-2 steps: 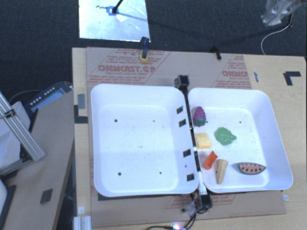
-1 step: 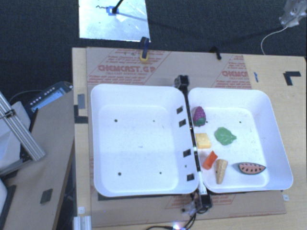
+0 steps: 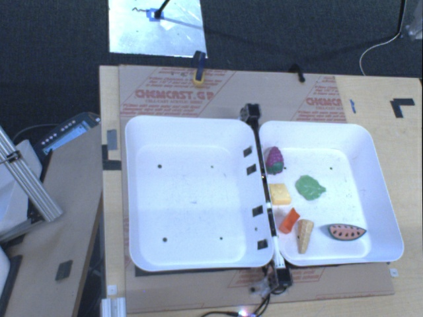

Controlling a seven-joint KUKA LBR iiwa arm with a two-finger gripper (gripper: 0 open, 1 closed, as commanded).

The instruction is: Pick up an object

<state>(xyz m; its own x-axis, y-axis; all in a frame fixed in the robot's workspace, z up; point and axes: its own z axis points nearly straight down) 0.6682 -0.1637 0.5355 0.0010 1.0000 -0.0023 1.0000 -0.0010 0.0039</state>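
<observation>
The right bin [image 3: 377, 177] holds several small toy foods. A purple grape bunch [image 3: 273, 159] lies near its left wall. Below it sits a yellow cheese block [image 3: 280, 194], and to the right of that a green leafy piece [image 3: 309, 187]. An orange-red piece [image 3: 289, 220] and a tan cone-shaped piece [image 3: 304, 235] lie close together near the front. A watermelon slice [image 3: 346, 232] rests at the front right.
The left bin [image 3: 192, 197] stands beside the right one, joined by a black clipped divider [image 3: 263, 183]. Both sit on a cardboard sheet [image 3: 172, 91] on the bench. A metal plate [image 3: 156, 17] lies at the back, and a grey device [image 3: 66, 132] stands at the left.
</observation>
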